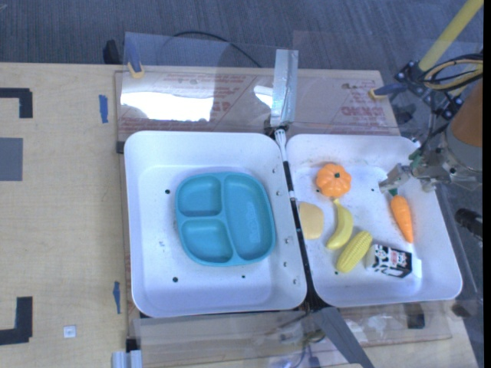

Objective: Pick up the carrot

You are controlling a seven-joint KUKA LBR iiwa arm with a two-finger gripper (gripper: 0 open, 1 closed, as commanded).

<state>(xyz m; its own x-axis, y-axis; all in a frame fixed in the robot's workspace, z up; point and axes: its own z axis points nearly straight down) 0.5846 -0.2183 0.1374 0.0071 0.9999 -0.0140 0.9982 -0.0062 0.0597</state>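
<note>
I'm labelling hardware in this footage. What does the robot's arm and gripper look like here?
At the view's right edge, the arm shows as a rounded form with an orange-brown band. The gripper below it is a small grey metal assembly with a green spot. Black and yellow cables loop above it.

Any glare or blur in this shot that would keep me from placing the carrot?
Camera view: strong glare sits on the clear panel behind the left bin, not on the right bin; the carrot is evenly lit with a crisp outline and only a soft shadow; the pincer near its top end looks slightly smeared and cluttered by cables.
</note>
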